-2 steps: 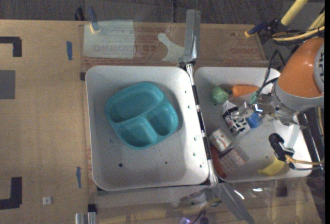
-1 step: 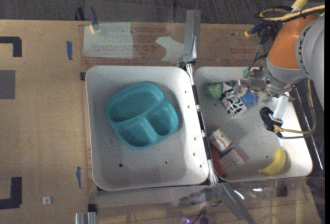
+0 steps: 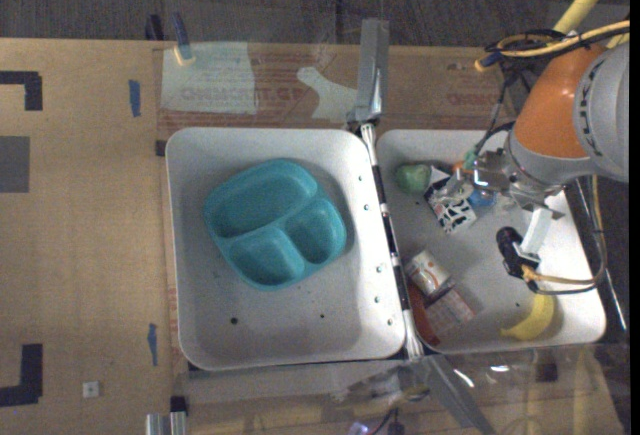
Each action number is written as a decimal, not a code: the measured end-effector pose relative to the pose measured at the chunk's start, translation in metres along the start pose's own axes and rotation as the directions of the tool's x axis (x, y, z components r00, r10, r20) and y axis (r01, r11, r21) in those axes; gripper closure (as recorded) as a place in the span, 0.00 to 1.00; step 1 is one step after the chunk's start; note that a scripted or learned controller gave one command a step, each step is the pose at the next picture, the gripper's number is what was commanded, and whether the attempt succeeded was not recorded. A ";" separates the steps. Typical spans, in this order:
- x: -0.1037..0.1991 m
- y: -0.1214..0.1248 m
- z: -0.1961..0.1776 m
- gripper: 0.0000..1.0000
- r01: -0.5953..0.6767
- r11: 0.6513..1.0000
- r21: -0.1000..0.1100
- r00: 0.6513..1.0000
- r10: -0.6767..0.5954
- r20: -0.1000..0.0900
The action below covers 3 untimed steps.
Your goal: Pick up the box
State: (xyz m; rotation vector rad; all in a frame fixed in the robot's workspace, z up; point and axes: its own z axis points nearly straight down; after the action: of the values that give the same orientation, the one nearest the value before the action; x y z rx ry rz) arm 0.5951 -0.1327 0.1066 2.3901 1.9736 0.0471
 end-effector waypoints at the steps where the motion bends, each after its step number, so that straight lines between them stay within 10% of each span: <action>1: -0.018 0.081 0.009 0.00 -0.182 0.982 0.041 0.983 0.182 0.006; 2: 0.008 0.014 0.018 0.00 -0.225 0.973 0.044 0.974 0.225 0.006; 3: -0.001 0.024 0.020 0.00 -0.405 0.913 0.042 0.914 0.405 0.016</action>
State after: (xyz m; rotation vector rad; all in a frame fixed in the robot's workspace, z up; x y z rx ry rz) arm 0.6197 -0.1382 0.0879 2.7803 1.4533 0.0080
